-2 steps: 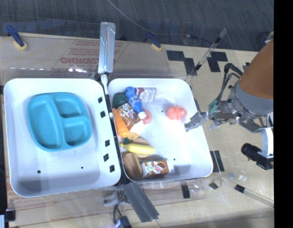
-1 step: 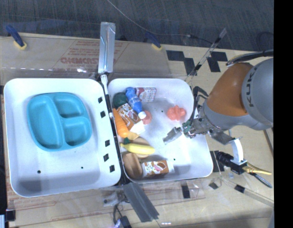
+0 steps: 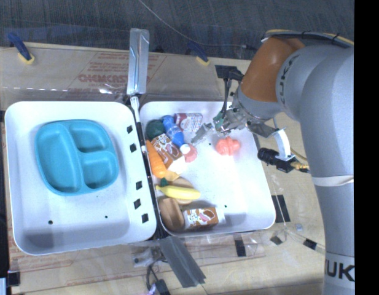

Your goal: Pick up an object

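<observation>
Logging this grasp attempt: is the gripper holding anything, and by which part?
Cannot be told. The gripper hangs over the right bin, between the pink toy and the piled toys, with nothing visibly in it.

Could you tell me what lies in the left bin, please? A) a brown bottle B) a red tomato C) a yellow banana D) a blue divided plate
D: the blue divided plate lies alone in the left bin, while the food items are piled in the right bin.
</observation>
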You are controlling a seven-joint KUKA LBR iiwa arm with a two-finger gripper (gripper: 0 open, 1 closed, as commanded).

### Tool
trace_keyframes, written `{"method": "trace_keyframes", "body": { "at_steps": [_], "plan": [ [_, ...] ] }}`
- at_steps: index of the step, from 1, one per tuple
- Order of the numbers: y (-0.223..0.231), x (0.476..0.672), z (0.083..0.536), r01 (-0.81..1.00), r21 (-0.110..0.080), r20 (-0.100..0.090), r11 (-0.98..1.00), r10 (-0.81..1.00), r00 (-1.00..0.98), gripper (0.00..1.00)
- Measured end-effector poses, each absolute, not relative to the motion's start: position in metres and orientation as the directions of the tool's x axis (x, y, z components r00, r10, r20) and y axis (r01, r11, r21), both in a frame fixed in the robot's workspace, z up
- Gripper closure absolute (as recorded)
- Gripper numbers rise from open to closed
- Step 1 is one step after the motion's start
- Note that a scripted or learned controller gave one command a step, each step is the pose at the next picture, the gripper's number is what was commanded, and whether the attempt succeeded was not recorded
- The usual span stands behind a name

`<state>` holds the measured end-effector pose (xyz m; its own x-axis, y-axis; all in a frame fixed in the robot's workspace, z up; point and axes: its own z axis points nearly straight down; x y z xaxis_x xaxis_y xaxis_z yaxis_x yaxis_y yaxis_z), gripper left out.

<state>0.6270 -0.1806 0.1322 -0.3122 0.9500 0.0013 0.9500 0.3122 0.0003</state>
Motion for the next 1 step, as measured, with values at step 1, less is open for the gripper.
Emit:
{"method": "trace_keyframes", "body": {
  "at_steps": [1],
  "plan": [
    [-0.2109, 0.6165, 0.1947, 0.966, 0.005, -0.004, 0.259, 0.966, -0.259, 0.00]
  ]
}}
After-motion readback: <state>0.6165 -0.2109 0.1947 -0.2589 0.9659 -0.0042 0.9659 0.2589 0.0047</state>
